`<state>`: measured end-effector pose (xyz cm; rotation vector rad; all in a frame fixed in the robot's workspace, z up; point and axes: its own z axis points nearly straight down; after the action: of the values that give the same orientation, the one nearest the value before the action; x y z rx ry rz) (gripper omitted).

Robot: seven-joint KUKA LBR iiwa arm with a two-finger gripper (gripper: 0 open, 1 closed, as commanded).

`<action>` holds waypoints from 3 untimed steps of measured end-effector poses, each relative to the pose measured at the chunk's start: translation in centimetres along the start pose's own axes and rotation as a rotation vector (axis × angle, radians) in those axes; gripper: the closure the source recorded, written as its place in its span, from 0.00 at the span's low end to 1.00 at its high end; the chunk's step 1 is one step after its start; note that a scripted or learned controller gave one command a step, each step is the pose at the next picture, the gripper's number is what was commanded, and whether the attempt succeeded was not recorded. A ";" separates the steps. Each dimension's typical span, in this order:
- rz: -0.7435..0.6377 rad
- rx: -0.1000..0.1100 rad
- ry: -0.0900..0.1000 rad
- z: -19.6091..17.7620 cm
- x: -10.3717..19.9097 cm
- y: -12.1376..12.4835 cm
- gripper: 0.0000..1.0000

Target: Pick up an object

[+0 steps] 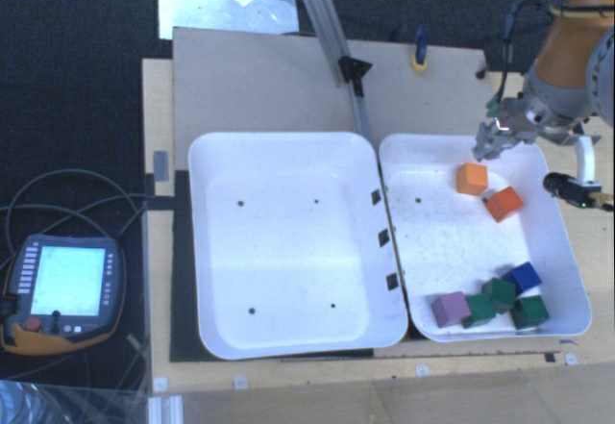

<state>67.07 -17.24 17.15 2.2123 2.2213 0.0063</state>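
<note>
Tan bench (269,76) w/ two shallow white bins; right bin (567,263) w/ orange cube (472,178) at far side. Metal two-finger gripper (488,145) just above-right of cube, nothing gripped; open/closed unclear. Purple, green, blue blocks (490,302) near edge.

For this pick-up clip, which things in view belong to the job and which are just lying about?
Job: pincer; right bin; orange cube; red-orange cube; blue cube; purple cube; green cubes.

Lying about: left bin; teach pendant; clamp.
</note>
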 end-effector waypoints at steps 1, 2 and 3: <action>-0.001 -0.003 -0.001 -6.6 0.1 0.3 1.00; -0.001 -0.002 -0.001 -12.2 0.1 0.5 1.00; -0.005 0.007 0.003 -10.3 5.3 -0.8 1.00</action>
<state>66.20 -11.91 27.40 2.2117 2.2317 0.0015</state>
